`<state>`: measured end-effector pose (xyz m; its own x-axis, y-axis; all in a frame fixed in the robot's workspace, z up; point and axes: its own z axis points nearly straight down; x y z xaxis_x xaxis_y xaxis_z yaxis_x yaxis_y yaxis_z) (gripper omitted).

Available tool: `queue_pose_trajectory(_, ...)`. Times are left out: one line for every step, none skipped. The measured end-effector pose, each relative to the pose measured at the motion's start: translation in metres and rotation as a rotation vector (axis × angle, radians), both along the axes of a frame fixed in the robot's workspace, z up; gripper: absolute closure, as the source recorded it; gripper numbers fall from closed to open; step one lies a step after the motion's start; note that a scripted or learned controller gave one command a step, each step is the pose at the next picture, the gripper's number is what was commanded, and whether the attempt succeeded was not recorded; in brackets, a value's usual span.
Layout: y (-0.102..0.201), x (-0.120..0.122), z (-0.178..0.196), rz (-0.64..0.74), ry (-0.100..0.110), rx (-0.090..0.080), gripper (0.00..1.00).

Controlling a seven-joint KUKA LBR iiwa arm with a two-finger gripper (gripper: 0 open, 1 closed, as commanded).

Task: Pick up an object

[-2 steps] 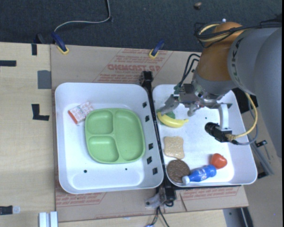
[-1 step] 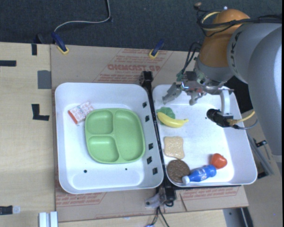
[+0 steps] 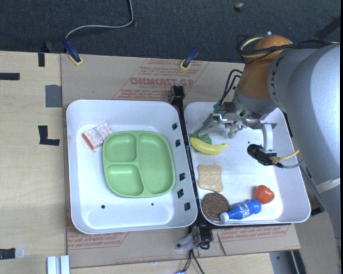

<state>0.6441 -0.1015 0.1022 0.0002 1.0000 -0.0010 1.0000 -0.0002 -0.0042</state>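
Observation:
The right bin (image 3: 291, 201) holds a yellow banana (image 3: 207, 146), a tan slice of bread (image 3: 210, 177), a brown round cookie (image 3: 215, 205), a blue bottle (image 3: 242, 210) and a red tomato-like piece (image 3: 264, 194). A small green thing (image 3: 204, 138) lies against the banana's top. My gripper (image 3: 220, 125) hangs low in the upper left part of this bin, just above and to the right of the banana. Its metal fingers (image 3: 208, 124) point down-left and stand apart, with nothing between them.
The left bin (image 3: 80, 170) holds a green divided plate (image 3: 139, 163) and a small red-and-white packet (image 3: 96, 135). A black divider with clips (image 3: 182, 147) runs between the bins. The grey arm (image 3: 314, 107) covers the right bin's far right side. A black cable connector (image 3: 260, 153) dangles near the gripper.

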Motion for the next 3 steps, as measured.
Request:
queue_pose_trajectory(0.058,0.015,0.083,0.002,-0.005,0.001,0.0)
queue_pose_trajectory(0.069,-0.045,0.082,0.001,-0.002,0.0,0.0)
queue_pose_trajectory(0.027,-0.075,0.082,0.0,-0.003,0.0,0.0)
